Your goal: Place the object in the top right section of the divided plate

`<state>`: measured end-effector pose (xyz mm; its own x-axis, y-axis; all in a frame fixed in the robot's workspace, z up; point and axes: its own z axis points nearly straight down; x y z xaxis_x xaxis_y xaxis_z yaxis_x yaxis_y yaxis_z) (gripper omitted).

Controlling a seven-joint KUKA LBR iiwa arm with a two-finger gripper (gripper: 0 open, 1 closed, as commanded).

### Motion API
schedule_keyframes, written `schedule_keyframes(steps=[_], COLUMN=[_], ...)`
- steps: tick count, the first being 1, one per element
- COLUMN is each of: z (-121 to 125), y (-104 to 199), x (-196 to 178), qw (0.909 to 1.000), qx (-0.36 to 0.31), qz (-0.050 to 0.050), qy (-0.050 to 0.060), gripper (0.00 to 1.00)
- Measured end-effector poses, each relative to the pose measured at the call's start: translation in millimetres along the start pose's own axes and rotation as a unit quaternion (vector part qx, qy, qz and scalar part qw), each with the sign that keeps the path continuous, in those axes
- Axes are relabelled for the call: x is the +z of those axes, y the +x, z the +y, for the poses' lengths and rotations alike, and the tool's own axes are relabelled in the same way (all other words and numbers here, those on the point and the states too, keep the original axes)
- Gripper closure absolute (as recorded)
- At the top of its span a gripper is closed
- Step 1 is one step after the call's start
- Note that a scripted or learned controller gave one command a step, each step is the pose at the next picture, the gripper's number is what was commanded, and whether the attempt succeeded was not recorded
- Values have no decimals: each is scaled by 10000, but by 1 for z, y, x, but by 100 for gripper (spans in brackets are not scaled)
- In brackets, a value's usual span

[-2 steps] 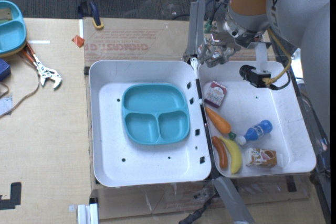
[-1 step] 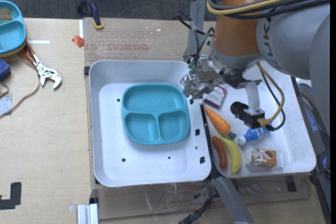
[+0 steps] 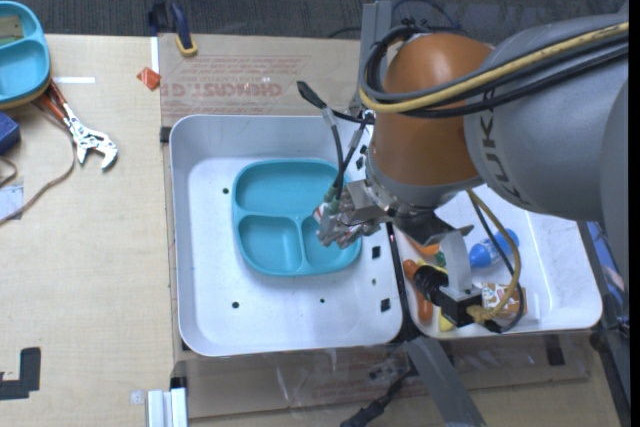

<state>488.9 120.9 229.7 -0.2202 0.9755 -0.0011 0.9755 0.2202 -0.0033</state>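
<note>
A teal divided plate (image 3: 280,215) lies in the left white bin (image 3: 200,255), with one wide section at the back and two smaller ones in front. My gripper (image 3: 336,221) hangs low over the plate's right edge, where the wide section meets the front right one. The orange-banded wrist (image 3: 430,115) hides most of what is under it. A small greenish bit shows at the gripper's tip, and I cannot make out what it is. In the right bin (image 3: 560,315) lie a blue object (image 3: 484,252) and an orange object (image 3: 410,268), partly hidden by the arm.
A brownish packet (image 3: 497,296) lies near the right bin's front. On the bench to the left are a silver wrench (image 3: 93,143), another teal plate (image 3: 20,53) at the edge, a small red piece (image 3: 150,78) and an orange-handled clamp (image 3: 184,39).
</note>
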Motion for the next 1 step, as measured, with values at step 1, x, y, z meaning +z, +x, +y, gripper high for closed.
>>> schedule_keyframes(steps=[1], z=[24], y=[32], x=[-28], qw=[9979], qx=[645], qz=[-5], qy=[0], gripper=[100])
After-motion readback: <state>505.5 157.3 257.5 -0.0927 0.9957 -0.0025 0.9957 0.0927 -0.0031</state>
